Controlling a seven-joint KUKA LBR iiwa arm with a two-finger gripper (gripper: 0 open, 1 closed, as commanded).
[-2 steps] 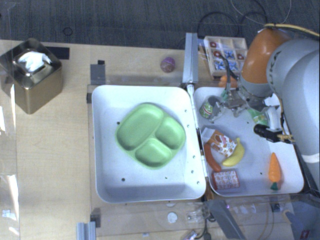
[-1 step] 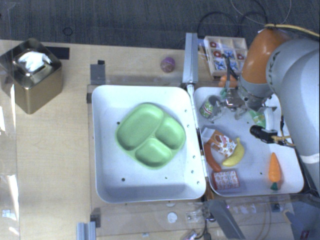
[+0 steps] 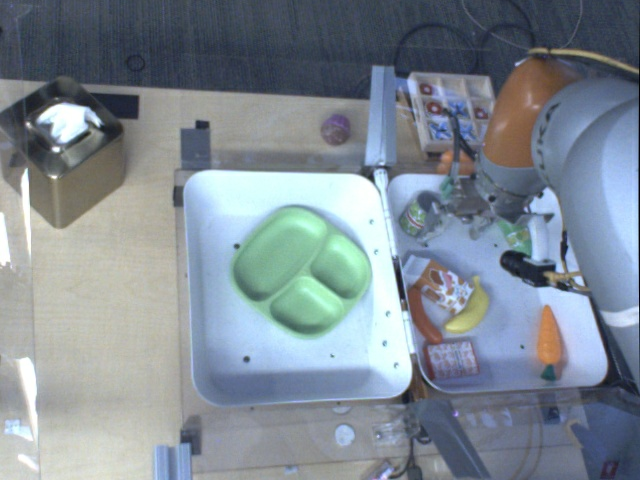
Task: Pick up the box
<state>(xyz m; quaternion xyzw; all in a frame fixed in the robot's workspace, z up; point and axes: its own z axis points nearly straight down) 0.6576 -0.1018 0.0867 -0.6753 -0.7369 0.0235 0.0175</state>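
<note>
A small red box (image 3: 452,360) lies flat at the front of the right bin (image 3: 585,368). An orange and white carton (image 3: 443,288) lies further back, touching a banana (image 3: 470,308). My gripper (image 3: 466,211) hangs over the back of the right bin, beside a green and silver can (image 3: 415,216). It is well behind both boxes, and nothing shows in its grasp.
A red sausage (image 3: 421,315) lies left of the banana. A carrot (image 3: 548,336) rests at the bin's right side, and a green scrap (image 3: 516,234) by the wrist. The left bin (image 3: 210,368) holds a green divided plate (image 3: 302,270). A printed box (image 3: 440,108) sits behind the bins.
</note>
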